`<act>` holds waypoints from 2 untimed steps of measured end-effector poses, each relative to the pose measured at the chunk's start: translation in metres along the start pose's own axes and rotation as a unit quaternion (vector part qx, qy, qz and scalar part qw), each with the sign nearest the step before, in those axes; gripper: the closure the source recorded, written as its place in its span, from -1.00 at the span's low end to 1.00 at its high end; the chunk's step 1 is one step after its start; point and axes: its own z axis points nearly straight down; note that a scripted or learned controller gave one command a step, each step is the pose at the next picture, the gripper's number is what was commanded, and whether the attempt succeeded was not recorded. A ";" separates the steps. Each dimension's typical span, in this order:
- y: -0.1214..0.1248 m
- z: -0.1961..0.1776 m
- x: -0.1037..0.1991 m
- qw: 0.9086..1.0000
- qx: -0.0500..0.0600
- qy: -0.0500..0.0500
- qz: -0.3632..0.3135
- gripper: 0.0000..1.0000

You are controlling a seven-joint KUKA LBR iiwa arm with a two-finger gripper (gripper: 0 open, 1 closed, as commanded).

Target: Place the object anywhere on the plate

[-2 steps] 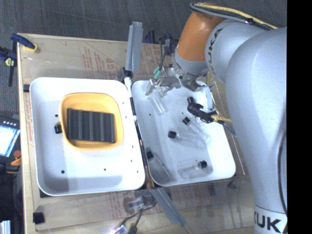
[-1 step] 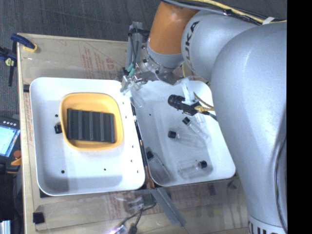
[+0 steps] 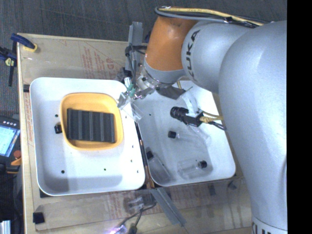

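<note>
Plate sits in left bin, a yellow rim around a dark centre. A ribbed black block lies flat across the middle of it, fully inside the rim. That's likely the task's object, so placement looks done. Gripper hangs over the wall between the bins, just beside the plate's right corner and apart from the block. Can't tell if it's released or clenched, and nothing is visibly held. It's low and near the plate, which fits a drop-off pose more than a pick in right bin. That bin has loose clutter: a clear vial and a small black bit, both well apart from the gripper. A small black piece sits just beside the plate's left rim.
</note>
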 end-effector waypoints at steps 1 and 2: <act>0.006 0.000 0.020 0.998 0.001 0.000 -0.066 1.00; 0.006 0.000 0.021 0.998 0.001 0.000 -0.067 -1.00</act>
